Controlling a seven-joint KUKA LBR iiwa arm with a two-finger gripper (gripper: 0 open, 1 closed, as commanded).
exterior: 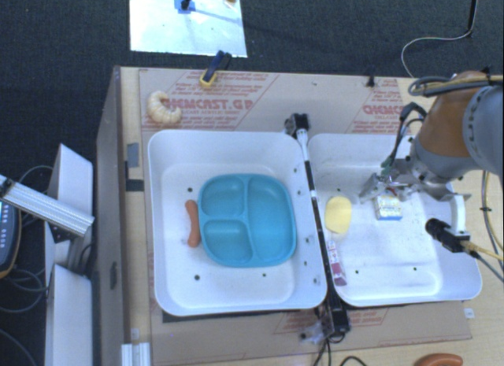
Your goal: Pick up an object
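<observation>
**Gripper low over a small packet in the right bin**

I see a small, boxy white-and-blue packet (388, 209) lying flat on the right bin (409, 282), right of a smooth, rounded yellow object (339, 215). My gripper (390, 187) sits directly above it, metal parts blurring together; I cannot tell the claw's state. The arm (461, 132) is cut off at the right.

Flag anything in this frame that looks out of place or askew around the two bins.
Two things sit outside the bins: a pale ridged toy on the cardboard behind the left bin, and a blue-and-yellow item at the cardboard's back edge. Inside, the blue divided plate lies slightly rotated, a sausage beside it. Nothing looks spilled or broken.
</observation>
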